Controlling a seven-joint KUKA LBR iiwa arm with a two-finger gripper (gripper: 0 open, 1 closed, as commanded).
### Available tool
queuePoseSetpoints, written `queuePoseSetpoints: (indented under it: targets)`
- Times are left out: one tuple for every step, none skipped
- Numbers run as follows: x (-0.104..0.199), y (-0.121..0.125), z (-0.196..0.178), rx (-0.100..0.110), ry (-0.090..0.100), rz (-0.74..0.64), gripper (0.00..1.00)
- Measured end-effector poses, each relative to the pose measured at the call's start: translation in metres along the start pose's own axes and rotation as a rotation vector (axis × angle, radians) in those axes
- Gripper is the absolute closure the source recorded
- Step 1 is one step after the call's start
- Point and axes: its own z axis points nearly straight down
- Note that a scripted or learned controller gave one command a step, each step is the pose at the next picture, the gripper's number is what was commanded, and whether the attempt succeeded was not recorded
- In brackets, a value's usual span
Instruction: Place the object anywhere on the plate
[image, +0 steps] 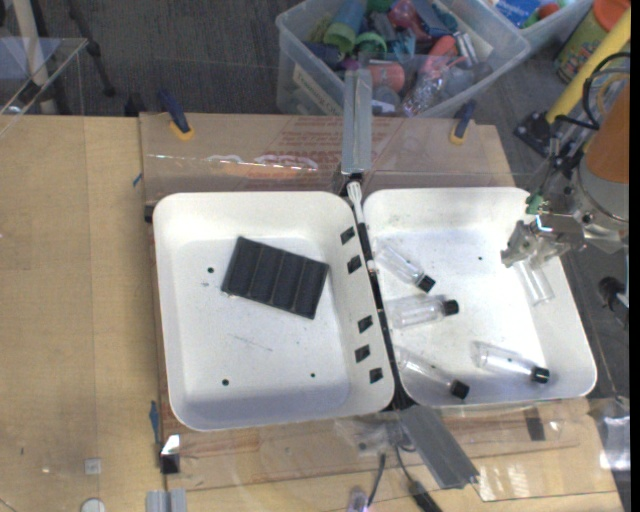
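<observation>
- The grey arm with its orange band (612, 150) reaches in from the right, and its two-finger gripper (532, 258) hangs over the right rim of the right shallow white bin (480, 215).
- A clear plastic tube (537, 283) shows just below the fingertips; whether the fingers pinch it or merely stand above it cannot be told, nor how wide the jaws are.
- The dark ribbed rectangular plate (275, 277) lies flat in the left shallow white bin (200, 390), turned at a slight angle, with nothing resting on it.
- Four more clear plastic tubes with black caps lie loose in the right bin — one near the divider toward the back (404, 268), one at the middle (423, 311), one at the front by the divider (430, 373), one at the front right (508, 361).
- All the tubes are well apart from the plate, on the other side of the divider between the bins.
- Behind the bins stands a clear plastic tub of colourful toys (400, 50) on the wooden bench (70, 300).
</observation>
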Motion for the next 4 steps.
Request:
queuePoseSetpoints:
  targets:
    - [-0.0372,-0.0111,-0.0694,0.0,0.0,0.578,1.0]
    - [-0.0366,-0.011,-0.0694,0.0,0.001,0.578,0.0]
    - [-0.0359,-0.0104,-0.0789,0.001,-0.001,0.574,1.0]
    - [-0.0353,-0.0104,-0.0788,0.001,-0.001,0.574,0.0]
